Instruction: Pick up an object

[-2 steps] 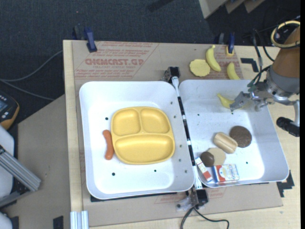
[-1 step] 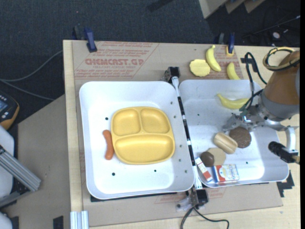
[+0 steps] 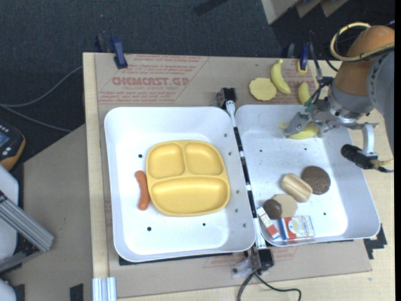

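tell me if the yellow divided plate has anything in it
Empty. All three compartments of the yellow divided plate show bare yellow; the orange toy sausage lies beside it on the left white bin.

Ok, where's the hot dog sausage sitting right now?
The sausage lies in the left bin, along the left edge of the yellow divided plate, at the far side from the gripper working in the right bin.
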Motion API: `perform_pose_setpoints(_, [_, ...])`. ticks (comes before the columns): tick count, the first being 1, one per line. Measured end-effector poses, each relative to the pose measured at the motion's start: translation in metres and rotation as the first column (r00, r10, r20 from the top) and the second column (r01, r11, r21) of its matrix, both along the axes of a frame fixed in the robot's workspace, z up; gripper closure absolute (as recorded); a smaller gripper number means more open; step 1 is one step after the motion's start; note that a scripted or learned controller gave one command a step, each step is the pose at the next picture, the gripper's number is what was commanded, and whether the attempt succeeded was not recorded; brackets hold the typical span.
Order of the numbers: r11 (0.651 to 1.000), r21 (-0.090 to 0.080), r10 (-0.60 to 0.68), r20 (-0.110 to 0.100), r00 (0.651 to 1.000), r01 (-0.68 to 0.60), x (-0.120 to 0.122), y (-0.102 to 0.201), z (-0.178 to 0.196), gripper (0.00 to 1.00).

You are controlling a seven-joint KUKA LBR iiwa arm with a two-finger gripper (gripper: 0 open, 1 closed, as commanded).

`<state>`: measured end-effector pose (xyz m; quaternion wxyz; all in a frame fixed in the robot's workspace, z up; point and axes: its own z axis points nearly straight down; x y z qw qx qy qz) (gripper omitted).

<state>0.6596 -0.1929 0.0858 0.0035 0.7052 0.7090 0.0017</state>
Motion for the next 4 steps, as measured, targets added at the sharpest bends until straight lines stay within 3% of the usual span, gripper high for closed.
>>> perform_pose_setpoints(1, [1.0, 0.013, -0.003, -0.005, 1.0, 0.003, -0.029, -0.027, 0.001, 0.0])
perform_pose_setpoints(2, [1.0, 0.006, -0.007, -0.014, 1.0, 0.007, -0.099, 0.003, -0.002, 0.0])
perform_pose_setpoints(3, [1.0, 0.004, -0.005, -0.009, 1.0, 0.005, -0.11, 0.021, -0.001, 0.0])
perform_pose_setpoints(4, [1.0, 0.012, -0.002, -0.008, 1.0, 0.002, -0.022, -0.026, -0.001, 0.0])
